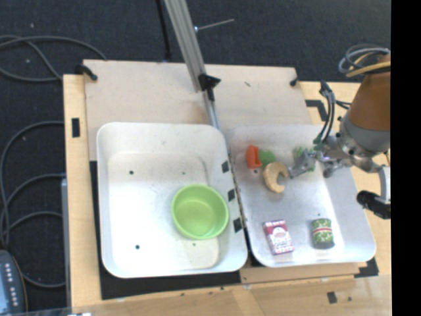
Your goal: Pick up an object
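Two shallow white bins sit side by side on the tan surface (145,91). The left bin (131,150) holds a green bowl (200,211), upright and open, toward its near right corner. The right bin (342,196) holds several small things: an orange block (253,157) with a small green piece (267,156) touching its right side near the far left corner, a tan curved piece (275,177) just in front of them, a small red and white box (279,237) near the front edge, and a green can (321,233) to the right of the box, apart from it. The arm (370,110) reaches in from the right over the right bin, and its jaws (304,161) hang low just beside the tan curved piece, to its right; whether they are wide or narrow I cannot tell, and nothing can be seen held between them. A metal pole (187,38) rises from the far side of the surface between the bins.
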